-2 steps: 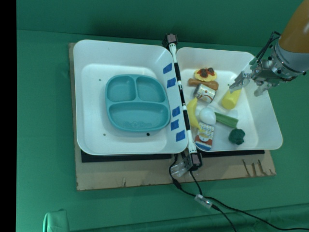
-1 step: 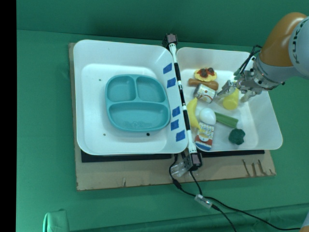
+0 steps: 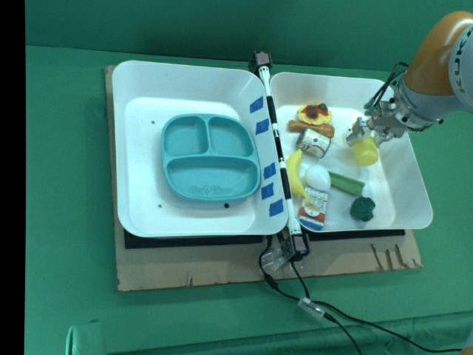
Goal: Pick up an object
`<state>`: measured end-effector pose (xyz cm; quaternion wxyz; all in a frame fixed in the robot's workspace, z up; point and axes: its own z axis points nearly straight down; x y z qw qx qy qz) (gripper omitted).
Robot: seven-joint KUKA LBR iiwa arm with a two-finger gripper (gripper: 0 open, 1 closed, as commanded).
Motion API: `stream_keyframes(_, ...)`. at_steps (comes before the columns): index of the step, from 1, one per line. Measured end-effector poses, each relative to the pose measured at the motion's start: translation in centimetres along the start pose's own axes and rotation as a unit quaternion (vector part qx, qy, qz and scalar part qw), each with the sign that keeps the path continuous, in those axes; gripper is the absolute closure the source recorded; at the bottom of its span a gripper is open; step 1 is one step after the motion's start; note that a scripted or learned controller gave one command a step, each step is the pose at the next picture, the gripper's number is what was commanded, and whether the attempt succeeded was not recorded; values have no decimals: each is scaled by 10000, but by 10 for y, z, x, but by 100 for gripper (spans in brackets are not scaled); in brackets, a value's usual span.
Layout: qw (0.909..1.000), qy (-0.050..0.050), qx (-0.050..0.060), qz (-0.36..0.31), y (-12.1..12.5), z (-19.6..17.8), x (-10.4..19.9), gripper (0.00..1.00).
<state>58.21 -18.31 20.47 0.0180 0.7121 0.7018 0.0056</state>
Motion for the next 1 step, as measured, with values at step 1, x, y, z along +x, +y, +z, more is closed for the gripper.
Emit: stream_keyframes(1, 9999, 59, 99, -47, -9, -118, 46, 100)
